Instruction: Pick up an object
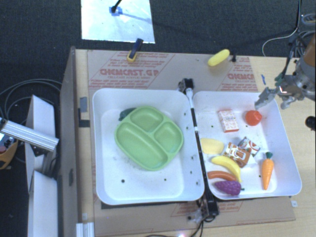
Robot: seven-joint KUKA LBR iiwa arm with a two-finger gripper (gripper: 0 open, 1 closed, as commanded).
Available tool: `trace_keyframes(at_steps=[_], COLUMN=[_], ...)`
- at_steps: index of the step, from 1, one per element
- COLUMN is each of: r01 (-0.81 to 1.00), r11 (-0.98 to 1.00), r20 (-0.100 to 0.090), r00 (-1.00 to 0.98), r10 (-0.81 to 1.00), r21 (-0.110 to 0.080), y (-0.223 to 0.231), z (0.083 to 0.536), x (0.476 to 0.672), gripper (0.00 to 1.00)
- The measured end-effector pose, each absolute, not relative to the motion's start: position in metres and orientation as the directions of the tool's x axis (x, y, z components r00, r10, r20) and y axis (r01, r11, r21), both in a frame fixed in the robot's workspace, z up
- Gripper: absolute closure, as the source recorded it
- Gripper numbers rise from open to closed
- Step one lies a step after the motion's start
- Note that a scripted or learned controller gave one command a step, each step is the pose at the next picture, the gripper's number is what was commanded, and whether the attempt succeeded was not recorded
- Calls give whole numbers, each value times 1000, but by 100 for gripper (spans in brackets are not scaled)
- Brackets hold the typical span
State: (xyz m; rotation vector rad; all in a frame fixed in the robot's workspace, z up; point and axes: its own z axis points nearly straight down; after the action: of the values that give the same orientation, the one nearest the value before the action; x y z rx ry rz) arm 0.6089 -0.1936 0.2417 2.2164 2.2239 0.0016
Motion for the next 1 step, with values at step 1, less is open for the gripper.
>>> trace_keyframes(at_steps=[1], r01=[1000], r11=[4], r20=[1], r00=[-4], r10=[1000], r21=[-3], y=[-206], z=[79], x=[628], gripper=[0])
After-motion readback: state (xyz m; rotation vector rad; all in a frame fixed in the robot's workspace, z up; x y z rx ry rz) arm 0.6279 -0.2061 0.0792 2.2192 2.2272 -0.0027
